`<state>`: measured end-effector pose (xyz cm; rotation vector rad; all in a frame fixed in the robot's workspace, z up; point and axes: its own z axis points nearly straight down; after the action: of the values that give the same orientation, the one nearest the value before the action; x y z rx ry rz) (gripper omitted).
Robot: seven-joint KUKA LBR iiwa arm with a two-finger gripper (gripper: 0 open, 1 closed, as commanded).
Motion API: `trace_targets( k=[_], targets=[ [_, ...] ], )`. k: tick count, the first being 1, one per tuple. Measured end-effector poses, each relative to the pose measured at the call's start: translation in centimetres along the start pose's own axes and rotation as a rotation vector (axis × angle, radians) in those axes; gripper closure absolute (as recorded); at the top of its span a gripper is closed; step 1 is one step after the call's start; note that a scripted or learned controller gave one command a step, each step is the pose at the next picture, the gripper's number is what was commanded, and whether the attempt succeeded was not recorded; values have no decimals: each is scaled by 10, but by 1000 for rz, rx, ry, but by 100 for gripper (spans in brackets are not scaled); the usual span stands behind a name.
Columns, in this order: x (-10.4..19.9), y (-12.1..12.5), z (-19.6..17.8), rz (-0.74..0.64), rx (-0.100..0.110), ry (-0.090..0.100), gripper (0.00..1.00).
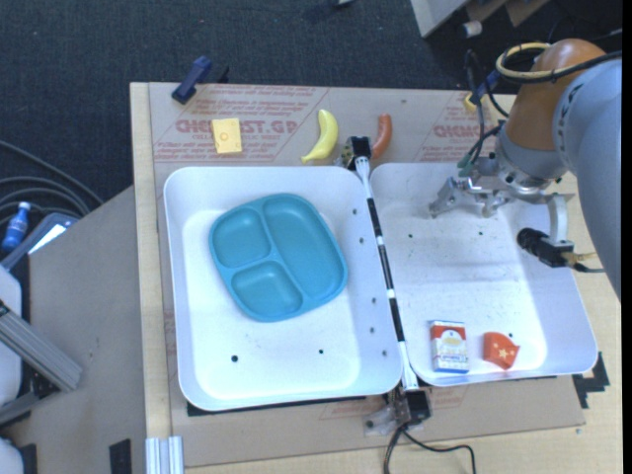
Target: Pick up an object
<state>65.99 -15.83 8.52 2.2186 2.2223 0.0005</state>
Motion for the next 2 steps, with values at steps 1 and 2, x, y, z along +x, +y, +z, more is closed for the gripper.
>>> trace_targets(
  k=[1, 2],
  targets=[
    [0, 1, -11, -1, -2, -2, 100],
    [43, -36, 1, 0, 4, 2, 100]
  ],
)
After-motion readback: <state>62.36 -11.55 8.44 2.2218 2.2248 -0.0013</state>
